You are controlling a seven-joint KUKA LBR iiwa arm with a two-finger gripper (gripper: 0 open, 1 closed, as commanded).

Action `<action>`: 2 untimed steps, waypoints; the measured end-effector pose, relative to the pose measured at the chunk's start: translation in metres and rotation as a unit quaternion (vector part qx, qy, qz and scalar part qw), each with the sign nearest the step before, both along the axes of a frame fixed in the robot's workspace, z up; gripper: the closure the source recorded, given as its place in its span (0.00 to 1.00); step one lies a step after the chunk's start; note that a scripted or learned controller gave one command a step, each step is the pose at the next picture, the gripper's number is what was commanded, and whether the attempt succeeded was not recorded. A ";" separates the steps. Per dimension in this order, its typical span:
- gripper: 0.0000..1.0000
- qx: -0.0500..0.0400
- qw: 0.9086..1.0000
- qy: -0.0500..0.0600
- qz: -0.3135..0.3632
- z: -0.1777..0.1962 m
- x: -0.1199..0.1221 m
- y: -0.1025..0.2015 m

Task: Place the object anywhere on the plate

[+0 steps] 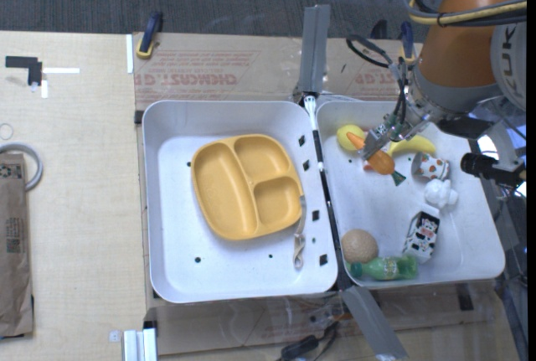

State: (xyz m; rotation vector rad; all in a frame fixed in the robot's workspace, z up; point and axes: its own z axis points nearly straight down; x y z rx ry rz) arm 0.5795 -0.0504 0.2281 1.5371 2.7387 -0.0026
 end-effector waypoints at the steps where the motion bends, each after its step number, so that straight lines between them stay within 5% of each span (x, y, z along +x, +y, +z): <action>1: 1.00 0.000 0.994 0.001 -0.110 -0.037 -0.017 0.139; 2: 0.00 0.000 0.994 0.001 -0.110 -0.037 -0.017 0.139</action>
